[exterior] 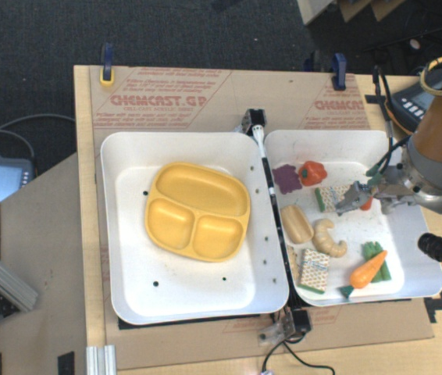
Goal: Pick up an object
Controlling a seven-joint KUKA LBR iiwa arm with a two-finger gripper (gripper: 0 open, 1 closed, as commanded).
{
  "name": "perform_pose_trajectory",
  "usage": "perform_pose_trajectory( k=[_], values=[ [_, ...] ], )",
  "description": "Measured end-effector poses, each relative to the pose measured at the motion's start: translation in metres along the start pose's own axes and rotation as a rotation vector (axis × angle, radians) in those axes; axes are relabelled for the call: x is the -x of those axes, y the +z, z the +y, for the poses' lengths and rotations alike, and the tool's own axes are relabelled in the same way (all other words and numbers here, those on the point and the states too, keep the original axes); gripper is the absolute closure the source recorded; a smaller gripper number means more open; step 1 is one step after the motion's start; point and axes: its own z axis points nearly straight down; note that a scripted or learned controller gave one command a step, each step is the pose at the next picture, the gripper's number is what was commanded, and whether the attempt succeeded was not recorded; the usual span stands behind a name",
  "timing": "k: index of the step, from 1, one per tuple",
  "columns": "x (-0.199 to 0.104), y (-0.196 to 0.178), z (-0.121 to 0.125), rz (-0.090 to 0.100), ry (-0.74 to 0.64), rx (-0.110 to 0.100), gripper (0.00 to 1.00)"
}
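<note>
Glossy yellow three-compartment plate (197, 211); smooth tapered carrot (368, 269).

small toys (326, 237) scattered in right bin (408, 287)

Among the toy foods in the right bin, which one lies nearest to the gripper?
The red pepper with the green stem, just up-left of the gripper. The purple piece, the carrot and the tan pieces lie farther away.

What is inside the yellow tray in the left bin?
The tray shows three bare compartments with nothing in them. It lies flat on the left bin, so the bin floor beneath it is covered.
</note>
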Motion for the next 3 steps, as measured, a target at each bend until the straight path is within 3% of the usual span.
perform_pose_trajectory(
  k=[1,2,3],
  values=[
    [0.012,0.122,0.081,-0.002,-0.003,0.001,0.0],
    [0.012,0.105,0.08,-0.002,0.001,0.005,1.0],
    [-0.071,0.009,0.088,0.002,-0.01,0.011,1.0]
  ],
)
